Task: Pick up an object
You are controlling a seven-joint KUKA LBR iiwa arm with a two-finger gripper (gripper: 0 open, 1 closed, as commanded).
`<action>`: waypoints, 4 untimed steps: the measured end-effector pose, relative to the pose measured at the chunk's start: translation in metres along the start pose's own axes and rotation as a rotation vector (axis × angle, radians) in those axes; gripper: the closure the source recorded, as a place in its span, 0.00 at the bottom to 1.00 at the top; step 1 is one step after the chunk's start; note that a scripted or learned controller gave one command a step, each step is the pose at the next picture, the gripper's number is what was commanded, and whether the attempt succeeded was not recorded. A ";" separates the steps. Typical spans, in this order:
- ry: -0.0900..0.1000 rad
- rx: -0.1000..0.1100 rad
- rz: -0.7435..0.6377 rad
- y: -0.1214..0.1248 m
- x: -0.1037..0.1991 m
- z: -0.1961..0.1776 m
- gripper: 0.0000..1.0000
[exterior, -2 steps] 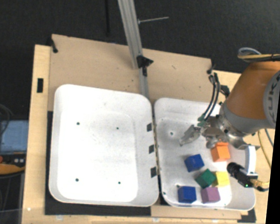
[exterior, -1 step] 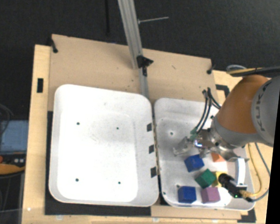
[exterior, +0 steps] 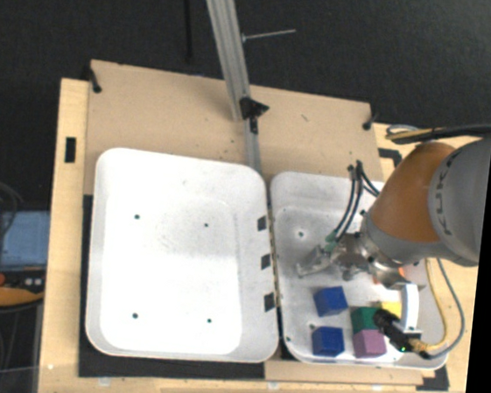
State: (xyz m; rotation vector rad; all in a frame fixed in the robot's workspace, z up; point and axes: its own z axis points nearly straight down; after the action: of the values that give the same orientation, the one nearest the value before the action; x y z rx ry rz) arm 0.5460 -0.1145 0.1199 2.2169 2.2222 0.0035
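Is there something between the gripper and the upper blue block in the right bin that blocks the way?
Nothing visible does. The gripper hangs over bare bin floor in the right bin, and the upper blue block lies just toward the camera from it, with only white floor between them. The green block and purple block sit farther right, off that line.

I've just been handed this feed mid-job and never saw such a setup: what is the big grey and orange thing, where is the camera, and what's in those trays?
That is a robot arm, reaching in from the right. One fixed camera looks down at a slant on two white trays. The left tray shows bare floor. The right tray holds two blue blocks, a green block, a purple block and something yellow. Its pincer sits low above the blocks; I see nothing held.
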 end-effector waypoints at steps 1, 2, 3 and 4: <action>0.002 -0.001 0.010 0.001 0.000 -0.008 1.00; -0.002 -0.004 0.011 0.005 -0.012 -0.061 1.00; 0.000 -0.002 0.004 0.007 -0.013 -0.082 1.00; 0.002 0.002 -0.005 0.004 0.033 -0.083 1.00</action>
State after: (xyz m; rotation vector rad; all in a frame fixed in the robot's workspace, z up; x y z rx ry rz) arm 0.5493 -0.0820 0.2027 2.2133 2.2300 0.0029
